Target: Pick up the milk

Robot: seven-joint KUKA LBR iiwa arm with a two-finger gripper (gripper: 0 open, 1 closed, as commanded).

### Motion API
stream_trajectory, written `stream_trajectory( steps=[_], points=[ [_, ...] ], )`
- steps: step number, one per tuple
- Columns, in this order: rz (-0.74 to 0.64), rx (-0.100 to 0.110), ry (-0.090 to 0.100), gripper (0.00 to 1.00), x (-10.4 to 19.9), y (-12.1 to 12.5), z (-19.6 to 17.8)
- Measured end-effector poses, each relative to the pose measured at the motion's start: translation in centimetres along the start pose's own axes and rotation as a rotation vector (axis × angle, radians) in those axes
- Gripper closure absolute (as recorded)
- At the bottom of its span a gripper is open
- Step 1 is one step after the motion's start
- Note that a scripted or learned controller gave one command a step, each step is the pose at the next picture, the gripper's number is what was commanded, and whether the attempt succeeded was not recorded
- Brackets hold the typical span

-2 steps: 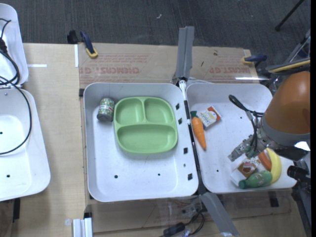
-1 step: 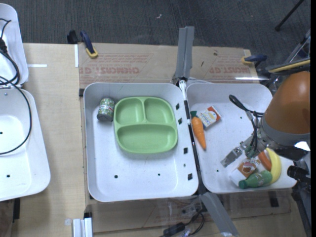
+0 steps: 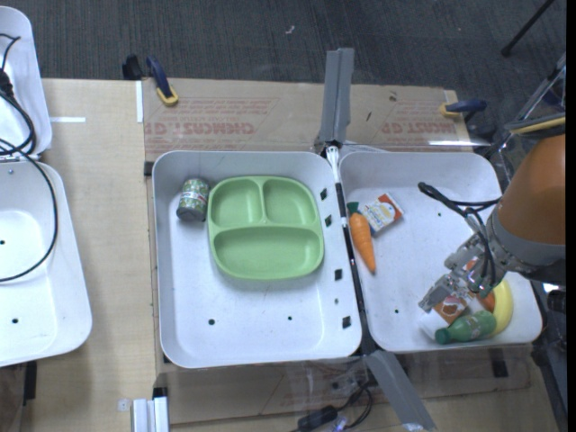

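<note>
The gripper (image 3: 457,284) hangs low over the right bin's (image 3: 405,327) near right corner, right on top of a small orange-and-white box (image 3: 449,308) beside a green bottle (image 3: 465,328) and a banana (image 3: 503,305) (open or closed, I cannot tell from this angle). What I take for the milk (image 3: 383,212), a little white carton, lies toward that bin's far left corner, just beside the carrot's (image 3: 362,241) top and well apart from the gripper. So this looks like the reach step, with nothing lifted, and the next move calls for travelling across the bin and settling squarely over the carton.
</note>
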State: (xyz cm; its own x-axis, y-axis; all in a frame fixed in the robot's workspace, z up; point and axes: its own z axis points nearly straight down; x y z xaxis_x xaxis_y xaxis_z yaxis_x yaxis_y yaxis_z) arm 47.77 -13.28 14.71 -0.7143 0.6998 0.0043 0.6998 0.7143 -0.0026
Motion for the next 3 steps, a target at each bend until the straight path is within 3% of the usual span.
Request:
stream_trajectory(
  steps=[1, 2, 3],
  points=[
    [0.377, 0.0, -0.002, 0.0, 2.9, 3.0, -4.2],
    [0.285, 0.001, 0.001, 0.0, -1.0, -1.1, 1.5],
    [0.223, -0.002, 0.0, 0.0, -2.3, -2.3, 5.7]
  ],
)
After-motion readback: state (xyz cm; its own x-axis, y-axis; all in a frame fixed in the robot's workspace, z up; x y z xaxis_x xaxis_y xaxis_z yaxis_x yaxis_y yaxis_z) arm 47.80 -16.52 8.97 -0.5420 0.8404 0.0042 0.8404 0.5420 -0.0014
